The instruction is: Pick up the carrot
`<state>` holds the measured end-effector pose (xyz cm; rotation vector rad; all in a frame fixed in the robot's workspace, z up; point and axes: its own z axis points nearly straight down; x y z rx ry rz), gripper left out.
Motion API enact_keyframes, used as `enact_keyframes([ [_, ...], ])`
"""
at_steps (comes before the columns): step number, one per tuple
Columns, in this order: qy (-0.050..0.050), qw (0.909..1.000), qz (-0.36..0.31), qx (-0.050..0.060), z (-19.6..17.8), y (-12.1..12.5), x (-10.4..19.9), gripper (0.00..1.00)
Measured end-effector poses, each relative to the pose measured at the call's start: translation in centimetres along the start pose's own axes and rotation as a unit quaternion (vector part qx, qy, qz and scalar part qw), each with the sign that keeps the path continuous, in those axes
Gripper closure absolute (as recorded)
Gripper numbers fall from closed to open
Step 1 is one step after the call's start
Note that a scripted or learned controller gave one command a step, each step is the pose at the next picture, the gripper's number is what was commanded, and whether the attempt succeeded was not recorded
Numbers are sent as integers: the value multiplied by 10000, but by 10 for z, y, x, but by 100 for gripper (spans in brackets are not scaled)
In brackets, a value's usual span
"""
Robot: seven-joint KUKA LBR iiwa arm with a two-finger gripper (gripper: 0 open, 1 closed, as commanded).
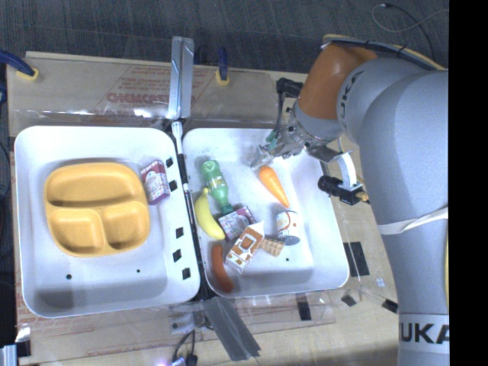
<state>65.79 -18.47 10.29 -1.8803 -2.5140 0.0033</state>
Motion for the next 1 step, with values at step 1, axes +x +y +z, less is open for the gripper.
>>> enact_keyframes([
  [1,-6,9984,574,-12,-105,-13,10,100],
])
